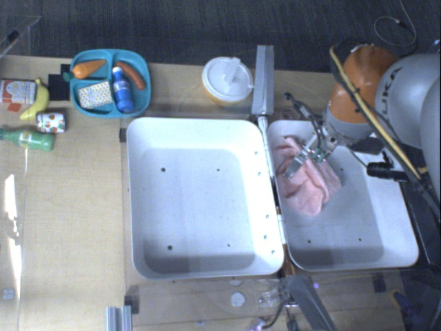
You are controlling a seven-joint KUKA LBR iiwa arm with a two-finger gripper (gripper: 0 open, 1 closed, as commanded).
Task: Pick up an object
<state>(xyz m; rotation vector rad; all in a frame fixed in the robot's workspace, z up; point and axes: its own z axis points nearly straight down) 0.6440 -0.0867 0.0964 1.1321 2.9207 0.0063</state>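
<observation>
1. Here, lowered into the right bin (393, 250): gripper (301, 163), reaching in from the right, touching a crumpled pink cloth (308, 180).
2. Fingers against the cloth's top; apart or clamped, cannot tell.
3. Cloth lying in the bin's far left part, just beside the divider.
4. Left bin (200, 205) alongside.
5. Far left on the bench: blue compartment tray (141, 95), banana (38, 101), green bottle (27, 139); white lidded container (227, 80) beyond the bins.
</observation>
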